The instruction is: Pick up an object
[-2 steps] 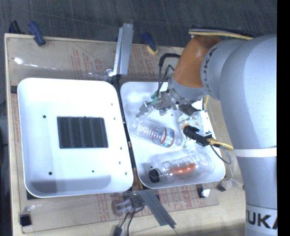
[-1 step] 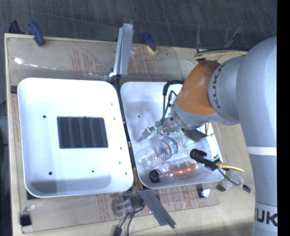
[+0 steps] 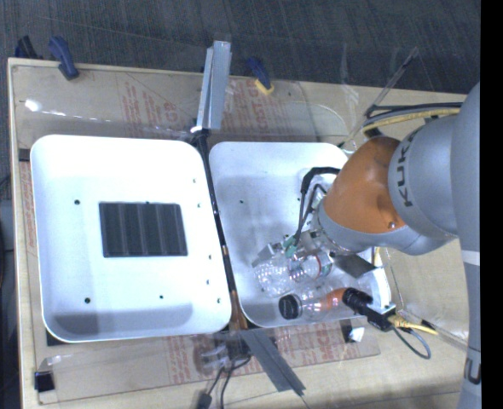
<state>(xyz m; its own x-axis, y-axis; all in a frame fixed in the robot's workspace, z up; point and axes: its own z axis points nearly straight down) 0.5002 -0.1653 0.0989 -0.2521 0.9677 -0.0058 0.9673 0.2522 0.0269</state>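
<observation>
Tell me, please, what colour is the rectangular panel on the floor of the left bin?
The panel is dark grey to black with vertical ribs, clear in the camera view.

The grey arm [image 3: 443, 177] enters from the frame's right, its orange band at right of centre; the gripper [image 3: 298, 258] points down, lower centre-right.

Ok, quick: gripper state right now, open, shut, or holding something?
Gripper: cannot be told. It is down in the right bin over the clear plastic items, with the arm's wrist covering it.
</observation>
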